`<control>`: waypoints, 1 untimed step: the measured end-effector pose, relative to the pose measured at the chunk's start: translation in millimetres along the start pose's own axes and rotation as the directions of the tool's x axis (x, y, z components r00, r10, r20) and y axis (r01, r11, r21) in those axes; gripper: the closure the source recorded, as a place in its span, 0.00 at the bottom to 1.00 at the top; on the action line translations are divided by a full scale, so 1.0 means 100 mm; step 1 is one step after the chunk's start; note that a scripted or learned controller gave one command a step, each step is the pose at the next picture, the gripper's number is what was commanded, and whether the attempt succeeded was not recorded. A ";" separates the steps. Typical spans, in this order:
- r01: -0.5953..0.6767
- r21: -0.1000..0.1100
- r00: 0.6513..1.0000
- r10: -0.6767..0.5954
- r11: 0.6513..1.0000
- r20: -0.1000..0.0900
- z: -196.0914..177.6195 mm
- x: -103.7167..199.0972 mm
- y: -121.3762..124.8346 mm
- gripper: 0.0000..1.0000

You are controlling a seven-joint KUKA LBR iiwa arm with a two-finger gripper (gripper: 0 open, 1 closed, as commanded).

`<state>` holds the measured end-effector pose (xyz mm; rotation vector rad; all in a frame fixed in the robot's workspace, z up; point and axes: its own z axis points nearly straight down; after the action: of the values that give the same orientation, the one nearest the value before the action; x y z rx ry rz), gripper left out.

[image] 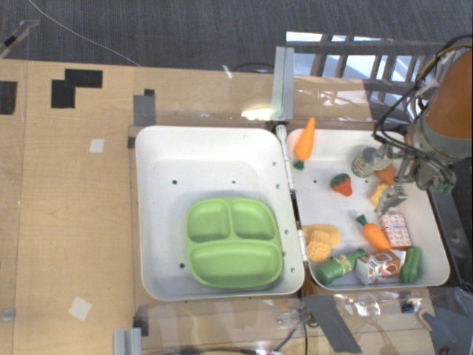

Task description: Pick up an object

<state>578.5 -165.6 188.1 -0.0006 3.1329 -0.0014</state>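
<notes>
Camera view, bench from above.

Left bin: shallow, white, rounded corners. Contents: one green divided plate, three compartments, lying flat toward the near edge of the bin.

Right bin: shallow, white, set flush against the left bin. Contents, all toy food items:
- carrot, leaning on the dividing wall at the far left corner.
- strawberry, near the middle, standing alone.
- corn cob, yellow, by the dividing wall toward the near side.
- green bottle, lying on its side at the near edge, just beside the corn.
- small carton, white and red, next to the bottle.
- green vegetable, at the near right corner beside the carton.
- second carrot, shorter, above the carton.
- red-patterned packet, touching that carrot on its right.
- yellow piece and orange piece, close under the arm's tool.
- grey can, at the far side.

Gripper: low over the right bin's right half, among the yellow piece and packet. Whether it is parted or closed cannot be told, nor whether anything is in it.
</notes>
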 end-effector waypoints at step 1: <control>0.092 0.007 0.996 -0.092 0.996 0.019 0.81 0.16 -0.17 0.00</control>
<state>563.7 -182.7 107.0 -0.1446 3.1107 -0.0115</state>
